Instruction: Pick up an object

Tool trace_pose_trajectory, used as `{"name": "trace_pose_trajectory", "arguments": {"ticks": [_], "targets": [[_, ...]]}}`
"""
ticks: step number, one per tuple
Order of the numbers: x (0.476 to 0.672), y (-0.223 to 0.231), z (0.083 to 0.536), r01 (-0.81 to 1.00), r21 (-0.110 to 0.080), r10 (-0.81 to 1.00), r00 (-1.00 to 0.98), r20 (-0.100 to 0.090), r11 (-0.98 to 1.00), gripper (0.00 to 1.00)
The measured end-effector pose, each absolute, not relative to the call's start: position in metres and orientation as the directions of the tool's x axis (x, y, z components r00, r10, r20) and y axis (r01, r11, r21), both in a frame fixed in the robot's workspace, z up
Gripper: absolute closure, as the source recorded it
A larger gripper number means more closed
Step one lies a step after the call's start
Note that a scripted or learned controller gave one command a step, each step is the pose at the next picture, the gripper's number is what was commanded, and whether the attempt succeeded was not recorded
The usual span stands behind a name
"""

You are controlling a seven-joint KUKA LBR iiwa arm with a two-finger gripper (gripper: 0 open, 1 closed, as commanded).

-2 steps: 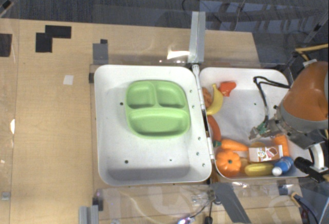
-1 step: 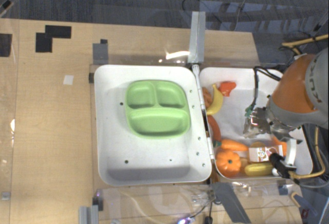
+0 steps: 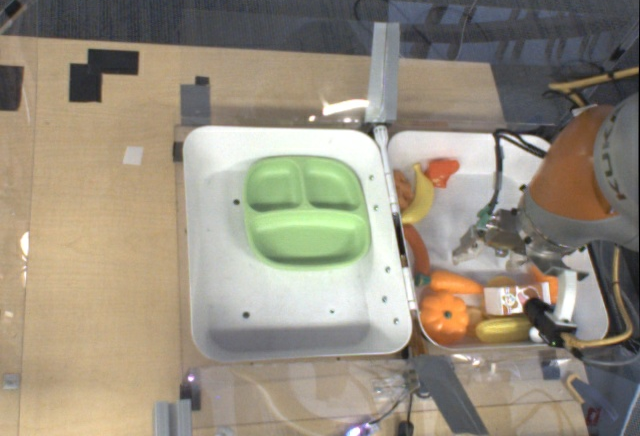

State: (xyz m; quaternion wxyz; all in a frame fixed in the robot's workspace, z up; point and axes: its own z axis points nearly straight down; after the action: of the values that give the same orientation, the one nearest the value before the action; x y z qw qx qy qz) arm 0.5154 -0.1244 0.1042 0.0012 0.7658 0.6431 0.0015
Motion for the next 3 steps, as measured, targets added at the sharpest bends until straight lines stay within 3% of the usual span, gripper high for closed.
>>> {"name": "trace_pose_trajectory", "arguments": {"ticks": [1,2,3], "targets": [[0.494,-0.119,0.092,0.970,0.023,0.971,-0.240,-0.011,0.240,0.00],[0.567,-0.099,0.133,0.992,0.005,0.992,-0.125,-0.001,0.125,0.00],[0.583,-0.057,0.185,0.971,0.003,0.971,0.239,0.000,-0.239,0.00]]}}
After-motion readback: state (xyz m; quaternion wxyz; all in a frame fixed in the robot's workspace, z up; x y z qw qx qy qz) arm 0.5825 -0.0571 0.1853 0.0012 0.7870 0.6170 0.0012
